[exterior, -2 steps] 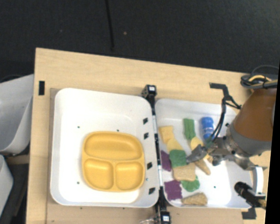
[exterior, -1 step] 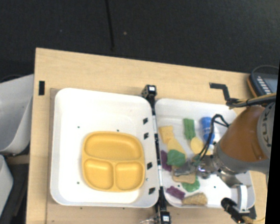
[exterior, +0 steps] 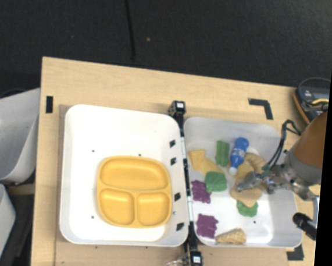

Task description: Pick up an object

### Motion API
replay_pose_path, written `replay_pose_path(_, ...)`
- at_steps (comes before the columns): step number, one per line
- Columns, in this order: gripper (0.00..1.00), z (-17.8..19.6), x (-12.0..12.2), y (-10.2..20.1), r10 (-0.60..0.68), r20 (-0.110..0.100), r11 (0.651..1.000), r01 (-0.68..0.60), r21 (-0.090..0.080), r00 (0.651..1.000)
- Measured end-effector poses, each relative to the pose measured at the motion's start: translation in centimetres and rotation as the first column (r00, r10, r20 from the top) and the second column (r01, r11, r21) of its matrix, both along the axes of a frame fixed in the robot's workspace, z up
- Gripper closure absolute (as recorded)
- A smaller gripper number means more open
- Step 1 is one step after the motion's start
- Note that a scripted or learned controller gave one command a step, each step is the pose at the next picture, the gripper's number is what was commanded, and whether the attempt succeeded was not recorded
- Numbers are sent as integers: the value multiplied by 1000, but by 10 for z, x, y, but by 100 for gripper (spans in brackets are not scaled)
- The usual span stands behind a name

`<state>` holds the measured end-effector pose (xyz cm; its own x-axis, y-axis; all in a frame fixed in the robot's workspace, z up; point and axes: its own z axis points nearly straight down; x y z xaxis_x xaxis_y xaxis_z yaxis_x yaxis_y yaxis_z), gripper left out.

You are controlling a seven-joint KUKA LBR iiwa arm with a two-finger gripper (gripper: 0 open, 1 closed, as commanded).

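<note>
Hovering low in the right bin [exterior: 271, 134], jaws [exterior: 253, 182] sit among the toy food; cannot tell whether they are apart or together, nor whether anything is between them. Tan piece [exterior: 246, 196] lies touching or just under them, likeliest target. Green piece [exterior: 247, 209] just beyond it; green block [exterior: 215, 181] beside the jaws toward the divider; blue bottle [exterior: 239, 152] just behind. Judgement: settle squarely over one piece, close fully, lift straight, since crowding risks nudging neighbours. Farther off: purple pieces [exterior: 207, 224], then left bin [exterior: 76, 150] bearing a yellow divided plate [exterior: 134, 192]. Pale wood tabletop [exterior: 101, 82], dark floor [exterior: 165, 24] beyond.
</note>
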<state>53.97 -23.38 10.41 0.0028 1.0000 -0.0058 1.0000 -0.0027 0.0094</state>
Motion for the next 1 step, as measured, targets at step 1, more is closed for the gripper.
replay_pose_path(1,0,25,-3,9,1,-12,1000,-1,5,1000)
